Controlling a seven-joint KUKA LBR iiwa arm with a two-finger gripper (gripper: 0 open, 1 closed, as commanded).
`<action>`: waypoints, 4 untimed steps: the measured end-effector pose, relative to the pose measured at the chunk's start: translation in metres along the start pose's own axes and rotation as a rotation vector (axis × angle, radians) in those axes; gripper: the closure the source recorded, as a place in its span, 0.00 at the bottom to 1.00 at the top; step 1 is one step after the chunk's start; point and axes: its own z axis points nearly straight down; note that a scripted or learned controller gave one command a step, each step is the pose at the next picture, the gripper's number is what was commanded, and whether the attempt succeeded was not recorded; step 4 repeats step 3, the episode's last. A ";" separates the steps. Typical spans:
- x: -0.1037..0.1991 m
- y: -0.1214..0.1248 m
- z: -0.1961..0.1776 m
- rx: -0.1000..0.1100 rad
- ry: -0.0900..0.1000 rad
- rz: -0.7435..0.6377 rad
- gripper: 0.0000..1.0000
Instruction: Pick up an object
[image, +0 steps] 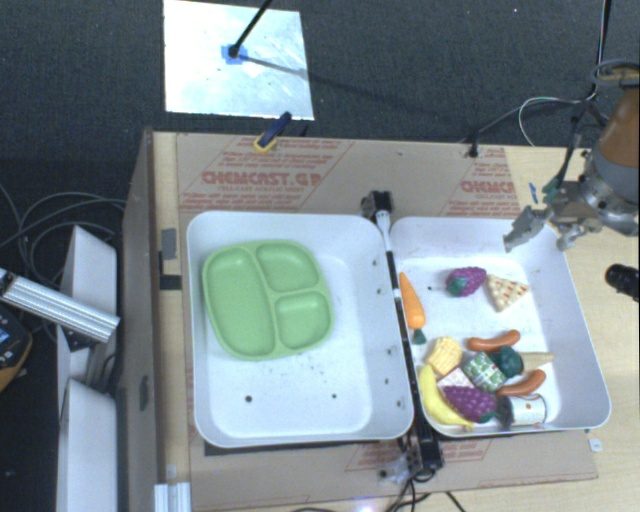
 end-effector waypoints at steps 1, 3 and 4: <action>0.049 0.003 0.078 0.003 0.002 -0.002 0.00; 0.069 0.015 0.141 -0.003 0.000 -0.004 1.00; 0.069 0.015 0.141 -0.003 0.000 -0.004 1.00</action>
